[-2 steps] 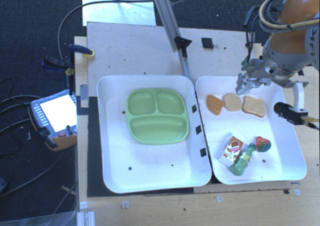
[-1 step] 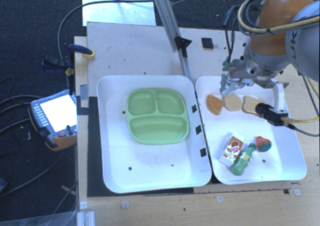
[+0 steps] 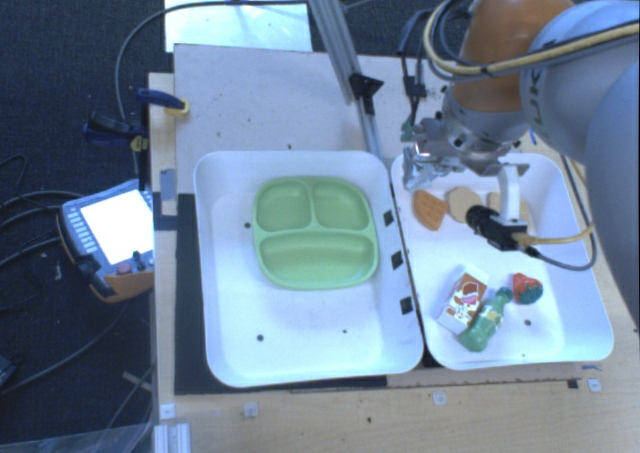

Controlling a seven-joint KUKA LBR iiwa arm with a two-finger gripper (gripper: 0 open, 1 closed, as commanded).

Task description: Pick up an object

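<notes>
1. Bench edge, nearest the camera: 2 shallow white bins sitting side by side, the left bin (image 3: 230, 341) and the right bin (image 3: 585, 336), their inner rims touching along the middle.

2. Right bin, 6 o'clock zone: a green bottle (image 3: 483, 325) lying tilted, touching a small printed carton (image 3: 462, 299) at its 10 o'clock side. A red strawberry-like toy (image 3: 527, 289) is resting just beside them at 3 o'clock, apart from both.

3. Left bin, centre: a green divided plate (image 3: 315, 232) with 3 compartments lying flat, nothing showing in any compartment.

4. Right bin, 12 o'clock zone: an orange wedge (image 3: 430, 209) and a tan round piece (image 3: 462, 203) lying next to each other, seemingly touching.

5. Gripper (image 3: 430, 169): hanging low over the far end of the right bin, just at 12 o'clock of the orange wedge. Whether its tips are apart or together cannot be told; nothing is visibly held. A black fitting (image 3: 492, 225) with a cable is jutting out at 4 o'clock of the wrist.

6. Far side: the grey arm (image 3: 590, 71) with its orange band (image 3: 505, 31) reaching in from 3 o'clock.

Step in hand, as judged: approaching a candidate, grasp not yet made. The next move is calling for centring over the orange wedge or the tan piece, then descending squarely; both are lying flat and close together, so taking 1 cleanly looks hard.
</notes>
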